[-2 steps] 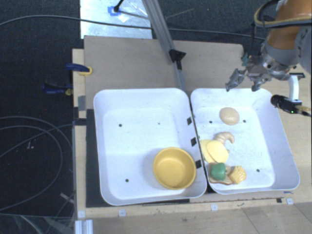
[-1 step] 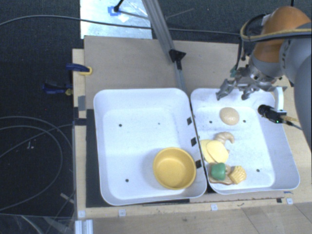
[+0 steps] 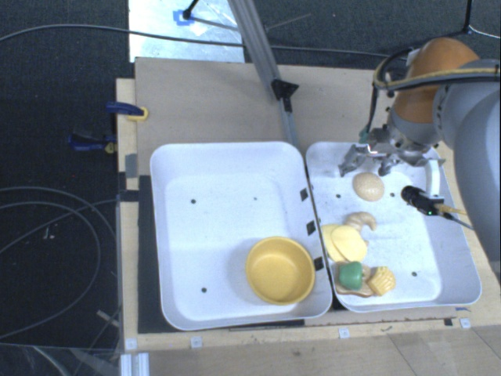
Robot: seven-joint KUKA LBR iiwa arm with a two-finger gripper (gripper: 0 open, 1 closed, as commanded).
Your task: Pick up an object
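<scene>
the gripper (image 3: 374, 161) hung over the right bin (image 3: 454, 276) at its 12 o'clock end — whether its fingers were open or shut, i could not tell. a cream egg-shaped object (image 3: 368, 186) lay just at the gripper's 6 o'clock. the yellow bowl (image 3: 280, 269) sat in the left bin (image 3: 196, 171) toward 5 o'clock.

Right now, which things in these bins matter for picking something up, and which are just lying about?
For the job:
gripper, at the right bin's far end
cream egg-shaped object, just below the gripper
right bin

Lying about:
yellow bowl in the left bin
pale yellow disc
green piece
blue clamp
</scene>
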